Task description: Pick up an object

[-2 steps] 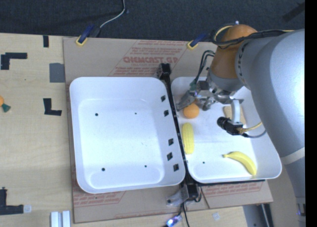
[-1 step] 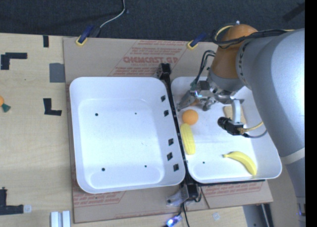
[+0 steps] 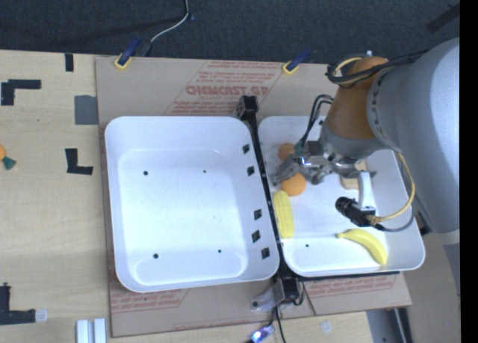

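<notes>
The right bin [image 3: 337, 265] holds several small items. An orange ball [image 3: 294, 185] lies near its left wall, with a second orange piece [image 3: 286, 152] just behind it. A yellow corn cob [image 3: 283, 213] lies along the divider, and a banana [image 3: 367, 244] rests at the front right. My gripper [image 3: 302, 171] hangs low over the bin's left part, right above the orange ball. Its fingers look spread, and nothing is clearly between them. The wrist hides part of a tan piece [image 3: 351, 181].
The left bin [image 3: 179, 199] sits beside the right one, split off by a black divider [image 3: 258, 184]. A black cable and plug [image 3: 349, 210] hang from the wrist over the right bin's middle. Brown cardboard [image 3: 216, 87] lies under both bins.
</notes>
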Tool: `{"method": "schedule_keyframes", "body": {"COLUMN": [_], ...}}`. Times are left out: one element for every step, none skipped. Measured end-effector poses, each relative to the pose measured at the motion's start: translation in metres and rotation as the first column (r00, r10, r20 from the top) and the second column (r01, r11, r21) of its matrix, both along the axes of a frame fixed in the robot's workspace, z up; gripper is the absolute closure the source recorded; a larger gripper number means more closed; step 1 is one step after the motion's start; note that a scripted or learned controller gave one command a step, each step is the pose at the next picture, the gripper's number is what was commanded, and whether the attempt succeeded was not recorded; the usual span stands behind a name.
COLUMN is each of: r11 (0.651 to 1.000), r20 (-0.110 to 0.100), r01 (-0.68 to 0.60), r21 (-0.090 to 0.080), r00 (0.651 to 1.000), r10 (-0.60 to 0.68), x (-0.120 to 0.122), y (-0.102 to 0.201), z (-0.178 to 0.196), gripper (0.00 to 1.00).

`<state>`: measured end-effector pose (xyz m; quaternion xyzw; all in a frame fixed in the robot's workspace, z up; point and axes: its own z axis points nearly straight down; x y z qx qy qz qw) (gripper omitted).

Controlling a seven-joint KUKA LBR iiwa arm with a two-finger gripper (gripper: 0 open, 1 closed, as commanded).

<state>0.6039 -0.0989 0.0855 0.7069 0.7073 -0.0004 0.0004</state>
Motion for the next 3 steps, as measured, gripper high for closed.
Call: {"method": "schedule_keyframes", "body": {"r11": [1.0, 1.0, 1.0], "r20": [0.0, 0.002, -0.007], "r01": [0.0, -0.001, -0.004], "r21": [0.0, 0.0, 0.005], "r00": [1.0, 1.0, 1.0], "r10": [0.0, 0.001, 0.004], "x": [0.001, 0.002, -0.1], "y": [0.0, 0.0, 0.064], "z": [0.0, 0.01, 0.102], "gripper": [0.0, 1.0, 1.0]}}
